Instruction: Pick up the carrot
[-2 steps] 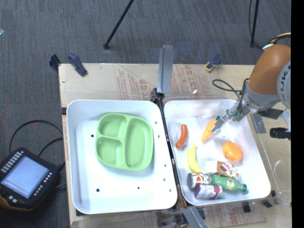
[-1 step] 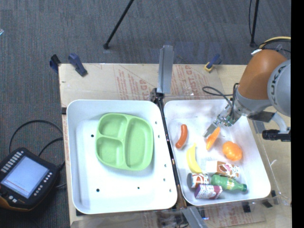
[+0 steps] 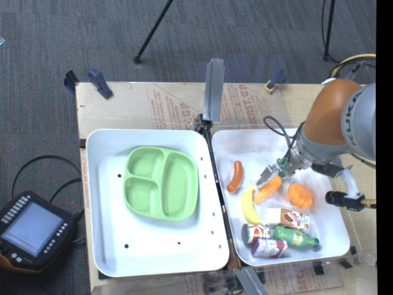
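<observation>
The two bins [image 3: 98, 165] are white, the divided plate [image 3: 163, 183] is pale green, the carrot [image 3: 268, 189] and the round fruit [image 3: 300, 195] are orange, the banana [image 3: 248, 206] is yellow, the sausage [image 3: 234, 176] is red-orange, and the bottle [image 3: 295, 236] is green.

Floor: dark grey carpet [image 3: 73, 29] with a fine ribbed weave.
Stands: thin black tripod legs [image 3: 156, 26] and [image 3: 327, 23] on the carpet behind the table.
Table: bare plywood top [image 3: 159, 103], blue clamps [image 3: 98, 82] at its far edge.
Pendant: handheld control screen [image 3: 31, 232] on the floor, cable looping.
</observation>
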Robot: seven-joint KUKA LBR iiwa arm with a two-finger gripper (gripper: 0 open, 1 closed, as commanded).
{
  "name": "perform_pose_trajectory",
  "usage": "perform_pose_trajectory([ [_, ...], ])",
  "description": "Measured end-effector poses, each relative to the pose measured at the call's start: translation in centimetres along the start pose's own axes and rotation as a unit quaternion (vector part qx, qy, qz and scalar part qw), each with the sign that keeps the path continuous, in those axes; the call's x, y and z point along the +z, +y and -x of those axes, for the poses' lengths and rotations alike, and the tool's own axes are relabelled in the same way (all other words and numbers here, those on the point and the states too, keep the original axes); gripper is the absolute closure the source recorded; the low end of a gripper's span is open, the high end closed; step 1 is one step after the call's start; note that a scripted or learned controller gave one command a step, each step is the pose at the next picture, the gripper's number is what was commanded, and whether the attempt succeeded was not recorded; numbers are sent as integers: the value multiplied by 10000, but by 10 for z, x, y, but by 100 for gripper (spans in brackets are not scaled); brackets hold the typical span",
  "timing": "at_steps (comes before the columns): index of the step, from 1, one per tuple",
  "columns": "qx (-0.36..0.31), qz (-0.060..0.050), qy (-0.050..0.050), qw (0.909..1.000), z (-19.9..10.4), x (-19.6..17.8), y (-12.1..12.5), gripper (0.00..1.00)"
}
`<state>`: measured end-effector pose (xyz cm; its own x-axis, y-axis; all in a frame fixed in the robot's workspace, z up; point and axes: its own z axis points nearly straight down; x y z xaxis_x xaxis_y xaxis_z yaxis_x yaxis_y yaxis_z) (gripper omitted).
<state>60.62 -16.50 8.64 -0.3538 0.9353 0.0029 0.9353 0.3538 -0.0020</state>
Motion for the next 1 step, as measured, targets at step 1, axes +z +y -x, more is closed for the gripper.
perform_pose_trajectory([
  [1, -276, 0, -1, 9996, -29, 1, -35, 0],
])
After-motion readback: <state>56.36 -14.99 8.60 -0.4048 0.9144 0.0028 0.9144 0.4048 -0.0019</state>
